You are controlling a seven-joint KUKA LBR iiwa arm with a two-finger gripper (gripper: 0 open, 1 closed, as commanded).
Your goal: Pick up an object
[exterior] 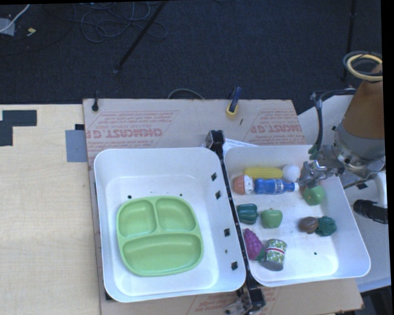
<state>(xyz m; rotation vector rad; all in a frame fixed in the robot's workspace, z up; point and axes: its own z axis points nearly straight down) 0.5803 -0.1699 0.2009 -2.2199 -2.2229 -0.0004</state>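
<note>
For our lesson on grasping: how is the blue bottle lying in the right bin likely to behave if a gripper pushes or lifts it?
The blue bottle lies on its side and looks round-bodied, so a sideways push would probably roll it. Its smooth surface may slip between gripper fingers. It rests against the yellow piece, so pushing it would likely shift that too.

Toys crowd the right bin [355, 261], bare floor only at its near-right corner beside the cup [274, 253].

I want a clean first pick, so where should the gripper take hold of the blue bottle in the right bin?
Probably the blue bottle's mid-body, from straight above, closing across its width. It lies flat on its side, though the yellow piece close behind leaves little room.
</note>
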